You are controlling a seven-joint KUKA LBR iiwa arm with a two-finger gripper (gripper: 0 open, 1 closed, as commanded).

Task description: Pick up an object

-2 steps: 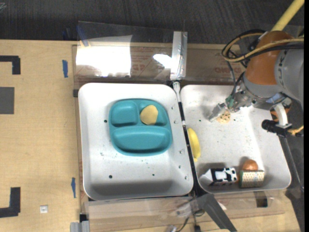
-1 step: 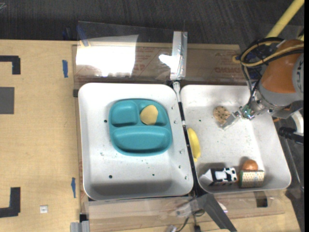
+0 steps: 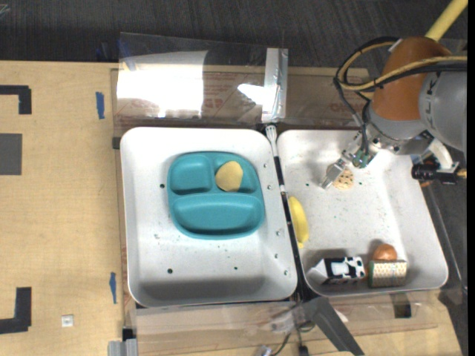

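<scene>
One cracker (image 3: pixel 344 180) half under pincer (image 3: pixel 335 173)

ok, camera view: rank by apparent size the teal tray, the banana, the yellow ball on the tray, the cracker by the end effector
1. teal tray
2. banana
3. yellow ball
4. cracker, partly covered by the end effector, so it may be larger than it looks.

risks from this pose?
1. The hand is at a small tan cracker lying flat on the right bin; a thin, flat piece may well slip out.
2. Pressing down could crumble it.
3. The banana sits against the bin's left wall, so a grasp there might hit the rim.
</scene>
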